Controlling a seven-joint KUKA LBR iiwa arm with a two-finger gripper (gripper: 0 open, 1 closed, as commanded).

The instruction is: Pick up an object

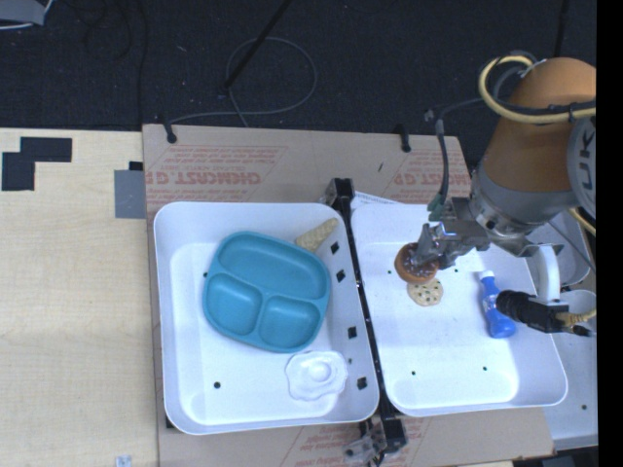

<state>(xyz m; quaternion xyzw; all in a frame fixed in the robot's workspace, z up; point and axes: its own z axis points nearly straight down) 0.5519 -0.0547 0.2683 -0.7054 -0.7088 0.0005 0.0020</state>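
Note:
My gripper [426,255] hangs low in the right bin [467,387], near its back left part. It is directly over the right edge of a brown round donut-like piece [405,265] and hides part of it. Whether it touches that piece cannot be told. A chocolate-chip cookie [424,294] lies just in front of the gripper on the bin floor. A small blue bottle [496,305] lies to the right of the cookie, under the arm.
In the left bin [180,358], a blue divided plate [265,290] lies in the middle. A tan wedge [316,233] rests behind the plate, and a white fried-egg toy [313,374] lies at the front right. A black divider [352,290] separates the bins.

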